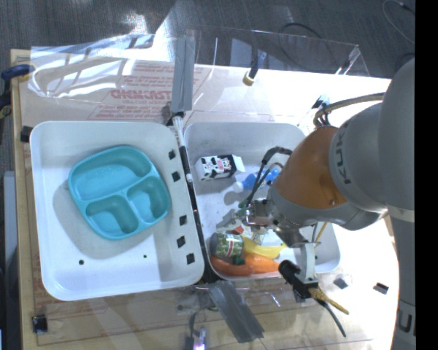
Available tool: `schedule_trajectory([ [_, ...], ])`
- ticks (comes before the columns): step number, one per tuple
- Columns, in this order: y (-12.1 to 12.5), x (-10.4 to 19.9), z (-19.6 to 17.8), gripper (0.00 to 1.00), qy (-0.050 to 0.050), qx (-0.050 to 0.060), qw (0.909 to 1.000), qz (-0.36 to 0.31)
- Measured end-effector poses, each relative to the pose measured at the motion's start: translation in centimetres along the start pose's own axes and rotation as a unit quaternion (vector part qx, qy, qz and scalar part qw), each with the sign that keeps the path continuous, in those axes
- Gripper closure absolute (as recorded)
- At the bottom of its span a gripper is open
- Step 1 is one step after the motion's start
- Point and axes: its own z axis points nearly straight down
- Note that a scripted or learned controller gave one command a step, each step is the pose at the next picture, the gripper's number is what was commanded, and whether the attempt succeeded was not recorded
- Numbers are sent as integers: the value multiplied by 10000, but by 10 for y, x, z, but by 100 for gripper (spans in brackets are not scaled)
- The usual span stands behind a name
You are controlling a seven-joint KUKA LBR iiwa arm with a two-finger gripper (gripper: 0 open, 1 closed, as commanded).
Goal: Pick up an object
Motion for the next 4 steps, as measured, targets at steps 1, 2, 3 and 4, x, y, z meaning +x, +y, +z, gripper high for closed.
schedule_trajectory([
  [1, 20, 7, 1, 0, -9, 36, 9977, 670],
  [2, 35, 0, 2, 0, 6, 41, 9996, 261],
  [3, 28, -1, 1, 0, 4, 3, 9999, 171],
  [4, 29, -2, -10, 100, 1, 2, 9999, 161],
])
